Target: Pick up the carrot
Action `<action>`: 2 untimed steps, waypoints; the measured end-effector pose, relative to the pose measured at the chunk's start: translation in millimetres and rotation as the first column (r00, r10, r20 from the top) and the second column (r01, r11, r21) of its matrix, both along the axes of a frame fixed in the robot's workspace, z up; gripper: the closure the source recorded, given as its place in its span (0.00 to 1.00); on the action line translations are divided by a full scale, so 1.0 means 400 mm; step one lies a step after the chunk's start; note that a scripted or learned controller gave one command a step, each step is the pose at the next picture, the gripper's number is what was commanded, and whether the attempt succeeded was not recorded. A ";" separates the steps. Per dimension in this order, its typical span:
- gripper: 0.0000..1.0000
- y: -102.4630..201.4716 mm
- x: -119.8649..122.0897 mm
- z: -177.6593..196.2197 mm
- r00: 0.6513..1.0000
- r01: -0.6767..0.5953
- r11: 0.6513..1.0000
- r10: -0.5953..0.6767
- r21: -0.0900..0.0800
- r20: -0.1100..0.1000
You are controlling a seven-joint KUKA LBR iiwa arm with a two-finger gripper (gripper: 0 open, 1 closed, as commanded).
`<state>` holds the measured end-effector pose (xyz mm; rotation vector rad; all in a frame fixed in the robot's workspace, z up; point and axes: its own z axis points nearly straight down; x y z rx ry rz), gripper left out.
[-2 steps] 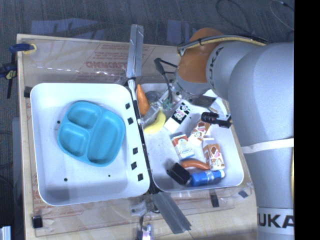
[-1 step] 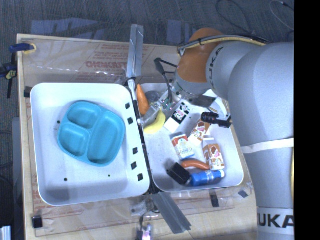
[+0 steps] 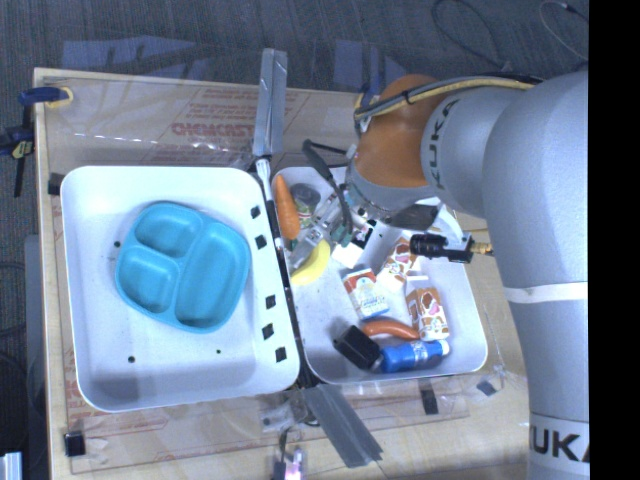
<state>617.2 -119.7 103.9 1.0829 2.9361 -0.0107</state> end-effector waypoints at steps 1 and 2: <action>0.00 0.004 0.084 -0.016 0.997 -0.074 0.997 0.074 -0.009 -0.007; 1.00 -0.015 0.074 0.010 0.997 -0.069 0.997 0.069 -0.016 -0.022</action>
